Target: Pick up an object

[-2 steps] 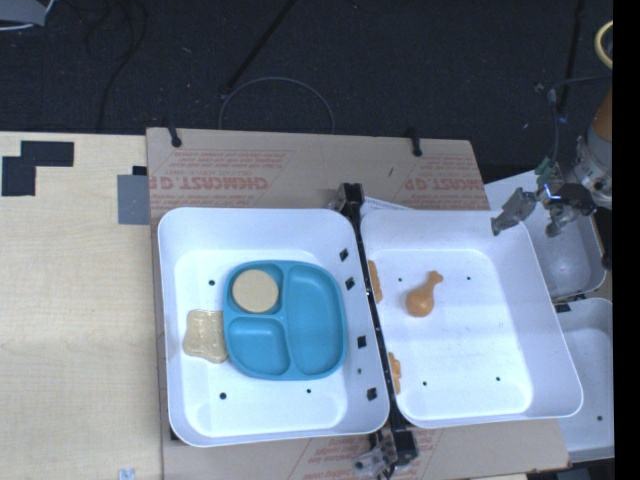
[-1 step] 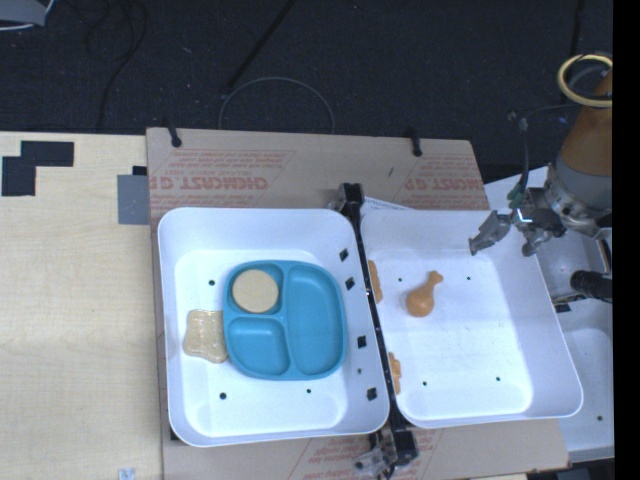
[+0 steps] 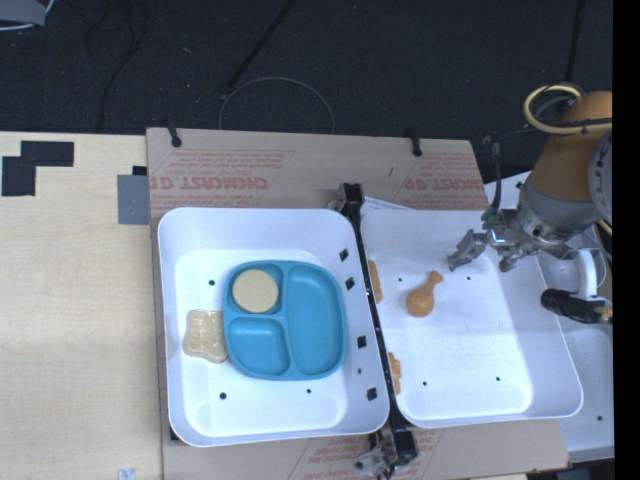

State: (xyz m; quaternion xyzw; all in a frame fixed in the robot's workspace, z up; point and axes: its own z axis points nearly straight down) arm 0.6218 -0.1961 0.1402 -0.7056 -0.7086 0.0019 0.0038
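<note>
Drumstick [image 3: 423, 296], toy, tan, lies loose on the floor of the right bin [image 3: 480, 398], well apart from the walls, so easy to reach from above. Claw [image 3: 487, 249] hangs just up-right of it, fingers spread wide, holding nothing; looks staged for a grab. Left bin [image 3: 190, 230] holds a blue tray [image 3: 300, 328] with a cookie [image 3: 254, 290] in one compartment.

A cardboard sheet [image 3: 300, 173] lies under both bins, with black cables [image 3: 270, 88], apparently, on dark floor behind.
</note>
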